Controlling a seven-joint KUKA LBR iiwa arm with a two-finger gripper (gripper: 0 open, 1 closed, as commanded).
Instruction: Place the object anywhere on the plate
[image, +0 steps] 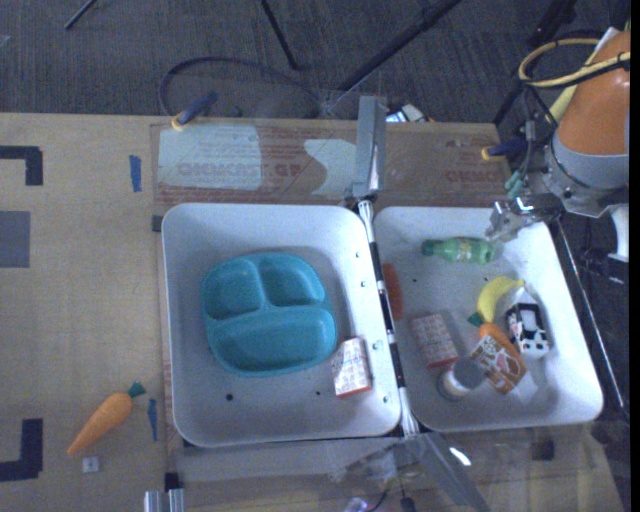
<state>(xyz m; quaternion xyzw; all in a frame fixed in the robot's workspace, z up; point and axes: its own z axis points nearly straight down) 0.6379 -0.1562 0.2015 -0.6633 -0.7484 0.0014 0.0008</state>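
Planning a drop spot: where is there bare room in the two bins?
Free: all compartments of the teal plate, and left bin floor around it, except the small carton. Crowded: right bin's lower half, around the banana.

The arm (598, 130) at the frame's upper right is grey with a broad orange band. Yellow and black cables (560, 55) loop above it. Its gripper (508, 215) is pale metal.

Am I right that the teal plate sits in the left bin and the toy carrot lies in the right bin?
Not quite: the camera view shows the carrot lying on the bench, outside both bins, left of the left bin. The teal plate does sit in the left bin.
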